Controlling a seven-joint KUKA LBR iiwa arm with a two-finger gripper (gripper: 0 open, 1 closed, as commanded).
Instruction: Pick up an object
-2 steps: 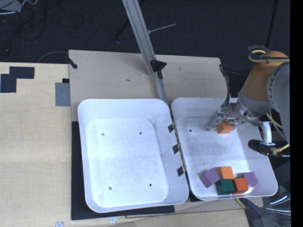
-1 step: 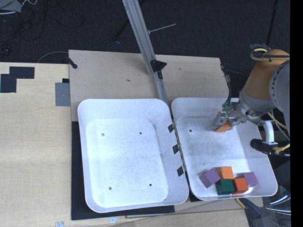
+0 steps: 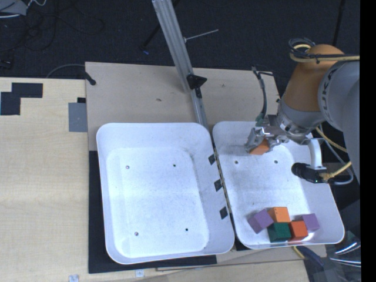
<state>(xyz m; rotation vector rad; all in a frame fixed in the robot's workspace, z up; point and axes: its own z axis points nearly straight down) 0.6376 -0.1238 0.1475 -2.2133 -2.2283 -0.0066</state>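
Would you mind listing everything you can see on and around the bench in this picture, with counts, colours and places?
White bins: 2, white, side by side on the bench; left bin, right bin.
Purple blocks: 2, purple, near corner of the right bin; one at the left of the cluster, one at its right.
Orange blocks: 2, orange, same cluster; one at the back, one at the front right.
Green block: 1, dark green, front of the cluster.
Small orange object: 1, orange, far end of the right bin, right at the gripper.
Metal rail: 1, grey, slanting behind the bins.
Arm: 1, grey with orange band, reaching from the right.
Gripper: 1, over the right bin's far end.
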